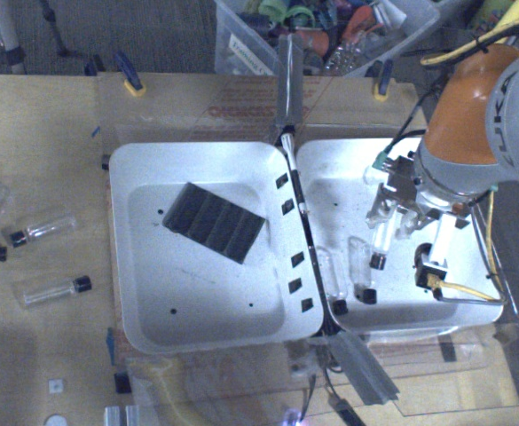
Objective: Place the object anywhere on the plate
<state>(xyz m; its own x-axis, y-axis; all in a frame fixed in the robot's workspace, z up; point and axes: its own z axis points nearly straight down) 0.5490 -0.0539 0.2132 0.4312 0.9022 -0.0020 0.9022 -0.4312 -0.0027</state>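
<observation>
The plate point(215, 221) is a dark ridged rectangle lying at a slant on the floor of the left bin point(144, 318). Three clear vials with black caps are in the right bin point(472, 313). One vial point(381, 242) is directly under my gripper point(390, 220), its cap pointing toward the front; I cannot tell whether it is gripped or just lying beneath. A second vial point(359, 278) lies just left of and in front of it. The third vial point(327, 282) rests against the divider between the bins.
A metal divider bar point(299, 229) with black clips separates the bins. More vials point(51, 289) lie on the wooden bench at the left. A clear tub of colourful items point(326, 11) stands behind the bins. A yellow cable point(459, 289) hangs by the right bin's edge.
</observation>
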